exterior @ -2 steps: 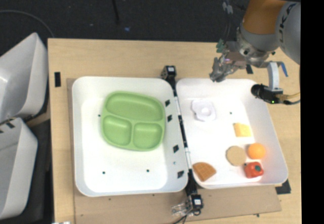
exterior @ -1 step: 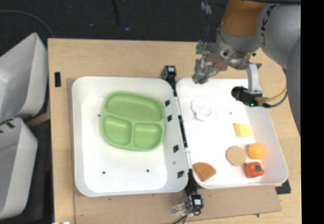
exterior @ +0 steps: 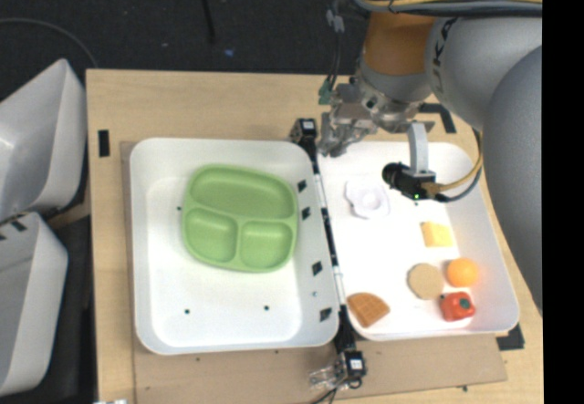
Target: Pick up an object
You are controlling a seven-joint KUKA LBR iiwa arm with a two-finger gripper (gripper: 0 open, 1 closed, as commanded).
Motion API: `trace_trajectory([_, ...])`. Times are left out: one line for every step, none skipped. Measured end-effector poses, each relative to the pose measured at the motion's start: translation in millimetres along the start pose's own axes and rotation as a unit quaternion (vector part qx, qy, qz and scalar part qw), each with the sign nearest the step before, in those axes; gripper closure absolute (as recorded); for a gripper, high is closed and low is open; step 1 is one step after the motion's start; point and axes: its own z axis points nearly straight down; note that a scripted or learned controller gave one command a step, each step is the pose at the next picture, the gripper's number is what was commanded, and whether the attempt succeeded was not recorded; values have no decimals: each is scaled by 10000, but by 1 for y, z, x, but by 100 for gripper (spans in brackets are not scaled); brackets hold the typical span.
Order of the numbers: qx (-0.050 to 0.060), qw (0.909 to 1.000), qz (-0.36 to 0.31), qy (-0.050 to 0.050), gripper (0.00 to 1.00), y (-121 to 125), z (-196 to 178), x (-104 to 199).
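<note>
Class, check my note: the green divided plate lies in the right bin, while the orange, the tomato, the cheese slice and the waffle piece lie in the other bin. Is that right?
Not quite. The camera view shows the green divided plate in the left bin, not the right. The orange, tomato, cheese slice and waffle piece do lie in the other bin, the right bin.

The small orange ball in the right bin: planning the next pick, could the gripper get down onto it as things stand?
Probably yes: the small orange ball lies uncovered, though the red toy sits close beside it.
</note>
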Motion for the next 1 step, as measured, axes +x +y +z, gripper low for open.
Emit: trace_trajectory([-11, 10000, -13, 8, 100, -2, -4, 57])
